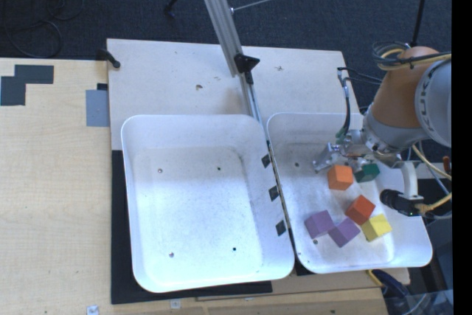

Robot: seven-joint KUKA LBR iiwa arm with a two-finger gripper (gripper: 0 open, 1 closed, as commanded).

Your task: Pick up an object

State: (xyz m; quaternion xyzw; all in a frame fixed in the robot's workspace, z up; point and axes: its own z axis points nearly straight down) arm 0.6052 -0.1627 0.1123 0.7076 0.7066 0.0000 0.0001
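Low over the right bin (413, 258), the claw (333, 156) hangs just above and left of an orange block (340, 177); whether it is wide or narrow I cannot tell. Further right and nearer the camera lie a purple pair (332, 227), a red-orange cube (360, 209) and a yellow cube (377, 226).

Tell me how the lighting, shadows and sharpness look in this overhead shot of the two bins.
Camera view: bright light washes the left bin floor near white; the right bin is dimmer, the arm's shadow falling near the orange block; the coloured blocks read clearly, but the gripper is small and slightly soft.
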